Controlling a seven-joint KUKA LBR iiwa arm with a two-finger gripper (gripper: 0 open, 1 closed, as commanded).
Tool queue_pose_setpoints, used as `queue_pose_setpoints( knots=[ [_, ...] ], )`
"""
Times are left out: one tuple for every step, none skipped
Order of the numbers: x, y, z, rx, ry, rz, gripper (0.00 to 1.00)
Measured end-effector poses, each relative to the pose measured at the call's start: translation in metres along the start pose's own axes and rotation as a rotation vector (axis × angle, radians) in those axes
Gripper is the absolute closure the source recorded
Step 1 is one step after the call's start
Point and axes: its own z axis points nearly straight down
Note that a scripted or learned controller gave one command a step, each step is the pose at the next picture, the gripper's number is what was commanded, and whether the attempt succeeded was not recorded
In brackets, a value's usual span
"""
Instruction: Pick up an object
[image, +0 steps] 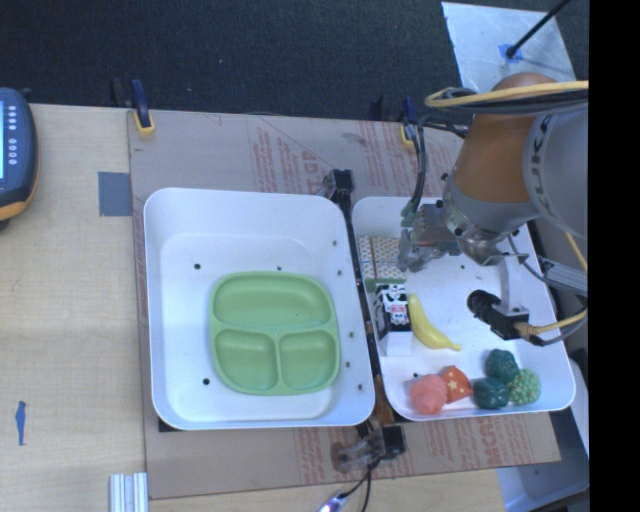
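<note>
Two bins; end effector (418, 250) hovers at right bin's (560, 400) far-left corner, grip state unclear. Best approach: banana (430, 327), descend straight, center it.

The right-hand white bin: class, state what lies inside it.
Inside the right-hand bin lie a yellow banana, a black-and-white cow toy, a pink-red toy and green toys. The arm covers the bin's upper part, hiding whatever lies beneath.

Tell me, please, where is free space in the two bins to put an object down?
Left bin: bare floor around the green tray, widest on its left. Right bin: crowded along the near edge; a patch lies between the banana and the gripper.
</note>
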Motion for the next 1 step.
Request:
queue_pose_setpoints(
  knots=[
    [-0.0068,-0.0470,0.0004,0.008,0.001,0.004,1.00]
  ],
)
